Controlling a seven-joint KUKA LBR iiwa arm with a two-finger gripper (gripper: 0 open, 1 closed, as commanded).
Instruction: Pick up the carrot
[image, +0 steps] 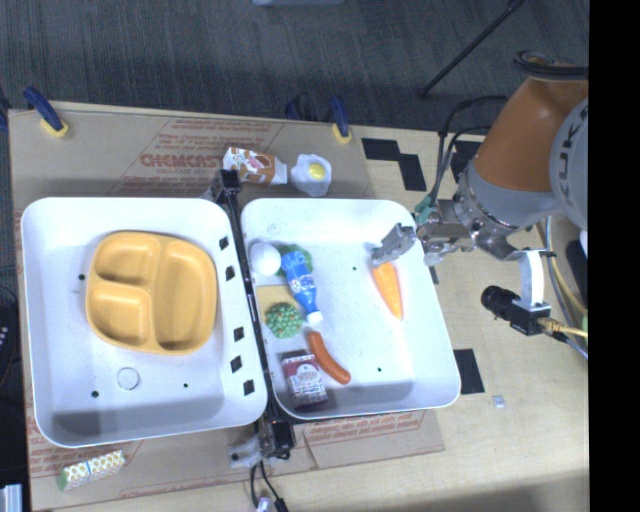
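Note:
The orange carrot (388, 288) lies in the right white bin (425, 372), near that bin's right wall, with its thick end pointing to the back. My gripper (393, 245) reaches in over the bin's right rim and sits right at the carrot's thick end, touching or just above it. The view does not settle whether the carrot is gripped.
Left part of the right bin holds a white ball (265, 260), a blue bottle (300, 284), a green ball (283, 320), a sausage (329, 359) and a dark red box (303, 380). A yellow divided plate (153, 291) lies in the left bin (60, 400). Behind the bins stand a small carton (250, 165) and a white-yellow object (312, 173).

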